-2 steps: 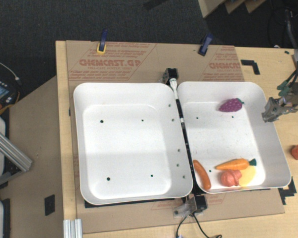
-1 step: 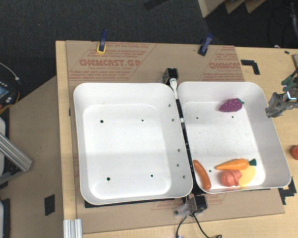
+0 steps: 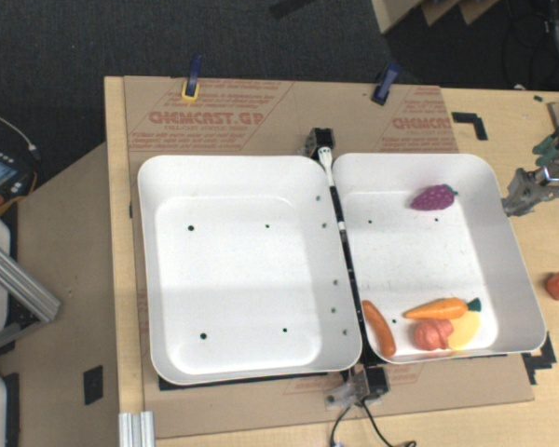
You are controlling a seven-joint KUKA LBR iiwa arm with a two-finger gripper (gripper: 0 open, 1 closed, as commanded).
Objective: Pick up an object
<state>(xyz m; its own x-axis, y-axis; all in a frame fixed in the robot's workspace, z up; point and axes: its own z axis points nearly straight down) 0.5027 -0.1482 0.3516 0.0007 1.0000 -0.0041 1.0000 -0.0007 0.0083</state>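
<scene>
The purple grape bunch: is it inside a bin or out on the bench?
Inside. The purple grape bunch lies on the floor of the right bin, near its far edge, apart from the other toy foods at the near edge.

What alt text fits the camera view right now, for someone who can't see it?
The gripper sits outside the right bin, which holds purple grapes, a carrot, a sausage and pink and yellow pieces in its near corner. The left bin sits alongside.
</scene>
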